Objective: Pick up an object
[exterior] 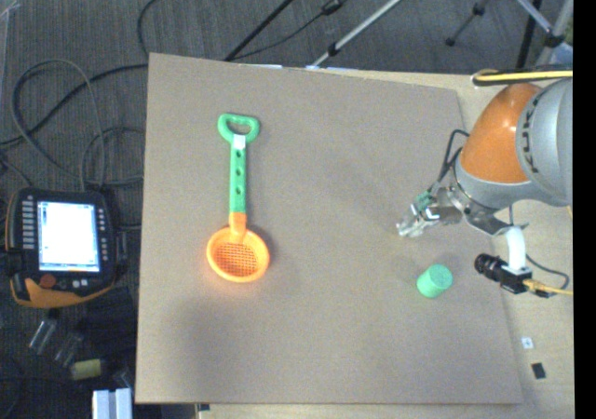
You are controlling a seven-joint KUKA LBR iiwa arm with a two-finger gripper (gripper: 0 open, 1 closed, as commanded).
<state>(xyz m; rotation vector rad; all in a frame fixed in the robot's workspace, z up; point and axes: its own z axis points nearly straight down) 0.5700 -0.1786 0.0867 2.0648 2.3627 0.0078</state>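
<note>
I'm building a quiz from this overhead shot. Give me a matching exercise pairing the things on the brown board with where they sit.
Things:
1. strainer spoon
2. green cap
3. gripper

Places:
A. near the board's right edge, lower down
B. left half of the board
C. just above the cap, right of centre

Pairs: 1-B, 2-A, 3-C

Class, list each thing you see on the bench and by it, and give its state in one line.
Strainer spoon: lying flat, untouched, apart from the gripper.
Green cap: lying on the board, not held.
Gripper: beside the cap, holding nothing.
Handheld screen: lit up.
</note>
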